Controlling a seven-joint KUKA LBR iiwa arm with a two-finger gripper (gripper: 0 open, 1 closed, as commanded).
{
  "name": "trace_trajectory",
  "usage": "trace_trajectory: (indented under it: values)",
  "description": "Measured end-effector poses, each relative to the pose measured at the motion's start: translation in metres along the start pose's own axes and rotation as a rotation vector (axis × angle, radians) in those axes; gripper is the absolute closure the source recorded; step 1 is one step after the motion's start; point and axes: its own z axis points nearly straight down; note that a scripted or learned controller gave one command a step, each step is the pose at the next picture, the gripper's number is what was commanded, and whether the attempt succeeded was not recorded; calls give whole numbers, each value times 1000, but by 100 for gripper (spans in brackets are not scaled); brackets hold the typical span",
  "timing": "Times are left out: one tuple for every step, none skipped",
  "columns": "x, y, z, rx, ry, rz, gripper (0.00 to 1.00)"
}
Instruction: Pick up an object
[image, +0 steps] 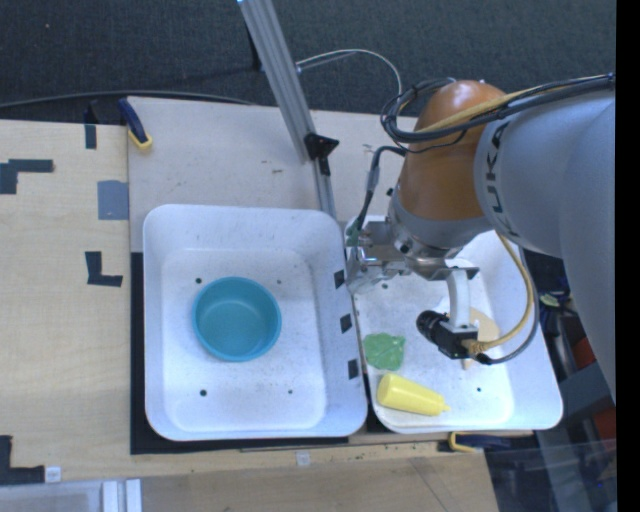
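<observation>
A blue bowl (237, 318) sits upright in the middle of the left bin (165, 235). In the right bin (530, 400) lie a crumpled green object (384, 350) and, just in front of it, a yellow cone-shaped object (409, 396). A tan object (486, 325) peeks out beside a black fitting on the arm. My gripper (392, 262) hangs below the orange wrist band (447, 150) over the back left part of the right bin, above and behind the green object. The wrist hides most of it.
The grey arm (560, 170) covers the back and right of the right bin. A slanted metal pole (290, 90) rises behind the bins. The raised rim between the two bins (352, 330) runs just left of the green object.
</observation>
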Motion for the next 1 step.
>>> trace_trajectory:
  values:
    - [56,-25,6,1,0,0,100]
